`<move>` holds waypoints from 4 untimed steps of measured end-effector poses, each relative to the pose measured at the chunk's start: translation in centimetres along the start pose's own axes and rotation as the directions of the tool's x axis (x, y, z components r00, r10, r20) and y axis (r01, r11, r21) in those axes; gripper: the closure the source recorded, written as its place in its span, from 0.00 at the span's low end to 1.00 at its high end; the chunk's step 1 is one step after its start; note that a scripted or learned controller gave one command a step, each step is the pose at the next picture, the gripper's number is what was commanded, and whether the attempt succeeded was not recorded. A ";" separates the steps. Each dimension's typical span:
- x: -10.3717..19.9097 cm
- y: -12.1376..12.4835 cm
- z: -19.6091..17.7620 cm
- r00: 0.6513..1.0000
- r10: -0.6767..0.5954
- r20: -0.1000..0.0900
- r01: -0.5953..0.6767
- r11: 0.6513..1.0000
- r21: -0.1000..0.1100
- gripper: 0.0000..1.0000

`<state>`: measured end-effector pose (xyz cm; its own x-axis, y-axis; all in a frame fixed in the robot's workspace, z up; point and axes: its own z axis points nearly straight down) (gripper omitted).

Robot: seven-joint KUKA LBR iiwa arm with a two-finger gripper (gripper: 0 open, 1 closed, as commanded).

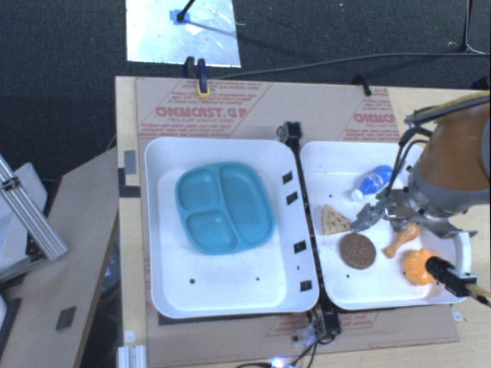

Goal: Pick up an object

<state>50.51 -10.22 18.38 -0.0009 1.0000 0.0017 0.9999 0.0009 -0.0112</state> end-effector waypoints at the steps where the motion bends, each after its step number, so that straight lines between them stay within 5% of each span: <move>1: 0.0 0.3 -0.6 1.000 -0.002 0.002 0.002 1.000 -0.012 0.00; 3: 0.0 0.9 9.8 1.000 0.000 0.001 0.000 1.000 -0.008 0.00; 4: 0.0 0.9 9.9 1.000 0.000 0.001 0.000 1.000 -0.011 0.00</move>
<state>51.31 -10.24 8.44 -0.0005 1.0000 0.0010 1.0000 0.0005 0.0000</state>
